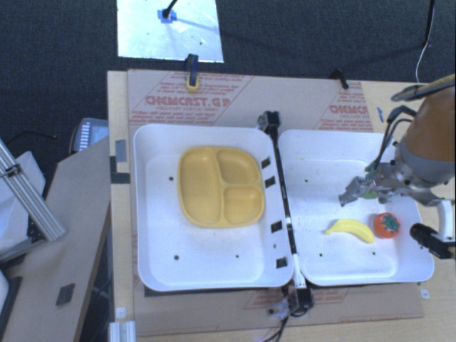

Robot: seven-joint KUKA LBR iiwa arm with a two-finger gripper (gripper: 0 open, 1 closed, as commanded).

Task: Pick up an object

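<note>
A yellow banana [349, 229] lies in the right bin [313, 166], toward its front. Just to its right sits a small red-orange fruit with a green top [386, 224], almost touching the banana's end. My gripper [358, 189] hangs over the right bin, a little beyond the banana and to the upper left of the red fruit. A small greenish patch shows right by the gripper; I cannot make out what it is.
A yellow divided plate [219, 186] lies in the middle of the left bin [153, 212]. A black clipped divider [278, 198] runs between the bins. The grey arm [431, 137] comes in over the right bin's right side. A metal sheet [169, 18] lies beyond the bench.
</note>
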